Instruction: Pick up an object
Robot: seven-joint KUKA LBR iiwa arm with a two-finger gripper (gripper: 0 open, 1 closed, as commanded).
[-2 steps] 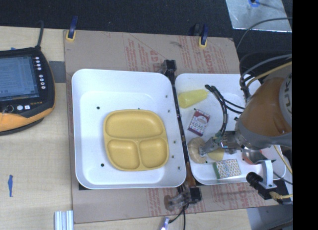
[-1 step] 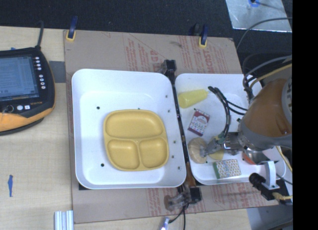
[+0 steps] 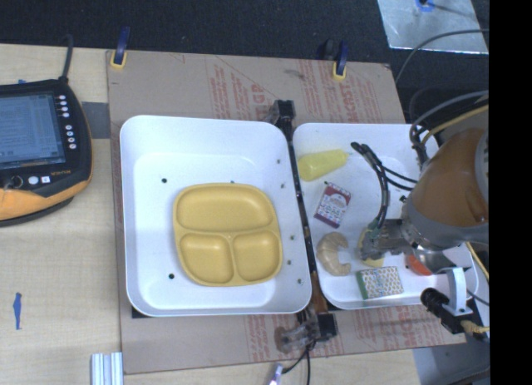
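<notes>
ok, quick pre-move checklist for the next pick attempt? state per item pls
1. Objects in the right bin: ok; yellow piece, small red packet, beige piece and green-edged sponge lie there.
2. End effector over the right bin: ok, low by the sponge.
3. Anything gripped: cannot tell.
4. Targets apart: ok for the packet; the beige piece and sponge lie close together.
5. Left bin: ok, yellow divided tray sits inside, away from the arm.

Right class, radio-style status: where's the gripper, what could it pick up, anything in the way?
Gripper low in right bin, nothing seen held. Sponge, beige piece, small carton close by. Cables cross the bin.
</notes>
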